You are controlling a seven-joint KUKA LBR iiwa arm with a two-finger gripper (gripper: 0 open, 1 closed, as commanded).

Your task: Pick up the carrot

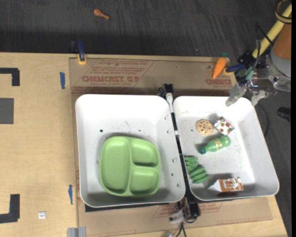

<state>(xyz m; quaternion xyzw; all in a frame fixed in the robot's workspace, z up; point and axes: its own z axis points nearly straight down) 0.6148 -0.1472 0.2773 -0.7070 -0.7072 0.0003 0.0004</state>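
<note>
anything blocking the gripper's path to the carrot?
Nothing visible. The carrot lies on the cardboard behind the right bin, outside it. The gripper hangs over that bin's back right corner, with bare cardboard between them.

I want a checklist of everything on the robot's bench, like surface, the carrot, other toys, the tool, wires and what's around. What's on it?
Surface: cardboard sheet under two white bins, left bin and right bin, side by side.
Job's things: carrot lies on the cardboard behind the right bin, outside both bins.
Clutter: green divided plate in the left bin; cookie, green bottle, green pea pods and two small cartons in the right bin.
Grippers: tool hovers over the right bin's back corner, nothing between its fingers.
Cables: wires near the wrist.
Surroundings: dark floor with a small orange item.
</note>
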